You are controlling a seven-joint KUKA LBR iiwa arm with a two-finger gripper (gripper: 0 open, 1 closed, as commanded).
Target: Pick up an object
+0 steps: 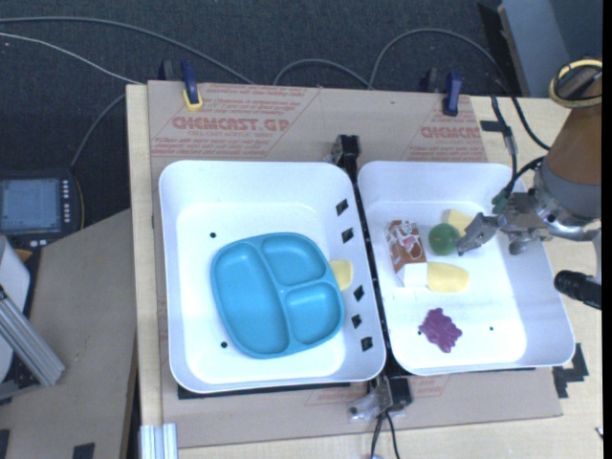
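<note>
One gripper [475, 237] reaches into the right bin [535, 347] from the right, its dark fingers angled down toward the green ball [443, 239]; whether they are spread or pressed together cannot be told, and nothing shows between them. Just beyond the green ball lies a pale yellow piece [460, 220], and on the ball's far side from the gripper a brown-and-red packet [405, 243]. Below the ball sit a small white block [414, 275] and a yellow lemon-like object [448, 277] touching it; farther below lies a purple grape cluster [440, 328]. Well beyond the ball, the left bin [191, 199] holds a blue divided tray [275, 295] with a small yellow object [341, 273] at its edge.
</note>
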